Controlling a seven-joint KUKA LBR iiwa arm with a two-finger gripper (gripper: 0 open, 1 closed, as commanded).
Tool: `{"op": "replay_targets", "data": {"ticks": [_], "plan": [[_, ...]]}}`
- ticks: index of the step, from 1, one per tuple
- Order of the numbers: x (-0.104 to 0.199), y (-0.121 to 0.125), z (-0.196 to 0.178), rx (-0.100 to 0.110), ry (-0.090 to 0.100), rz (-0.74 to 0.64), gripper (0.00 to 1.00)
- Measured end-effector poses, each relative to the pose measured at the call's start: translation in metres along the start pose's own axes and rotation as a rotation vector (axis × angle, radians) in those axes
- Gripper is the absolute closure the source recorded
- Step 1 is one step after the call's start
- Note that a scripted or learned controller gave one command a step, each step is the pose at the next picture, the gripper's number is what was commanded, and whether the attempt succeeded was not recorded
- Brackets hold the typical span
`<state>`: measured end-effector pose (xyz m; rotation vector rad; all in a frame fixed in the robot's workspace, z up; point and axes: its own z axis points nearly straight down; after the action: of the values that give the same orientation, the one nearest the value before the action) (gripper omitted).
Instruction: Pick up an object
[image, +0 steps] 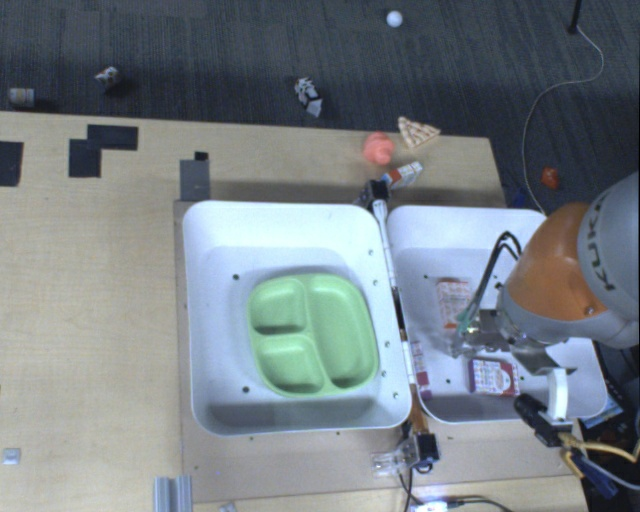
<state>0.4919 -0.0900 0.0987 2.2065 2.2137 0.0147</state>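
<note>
A green three-compartment plate (312, 333) lies in the left bin (215, 300). In the right bin (450, 235) lie a pale red-and-white packet (452, 296) and a red packet (490, 377) near the front wall. My gripper (480, 340) is low over the right bin, between the two packets and just above the red one. The arm's grey and orange wrist (560, 280) hides its upper part.
On the bench behind the bins lie a pink ball (379, 149), a tan wedge (418, 132) and a small tube (402, 176). Cables (500, 250) run along the arm. Black patches (100, 148) mark the bench at far left.
</note>
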Motion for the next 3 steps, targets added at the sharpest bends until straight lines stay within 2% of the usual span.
{"op": "replay_targets", "data": {"ticks": [1, 2, 3], "plan": [[0.044, 0.104, -0.086, 0.011, 0.006, -0.003, 1.00], [0.043, 0.102, -0.085, 0.015, 0.005, -0.002, 0.00], [-0.029, 0.085, -0.019, 0.017, 0.003, 0.001, 0.00]]}}
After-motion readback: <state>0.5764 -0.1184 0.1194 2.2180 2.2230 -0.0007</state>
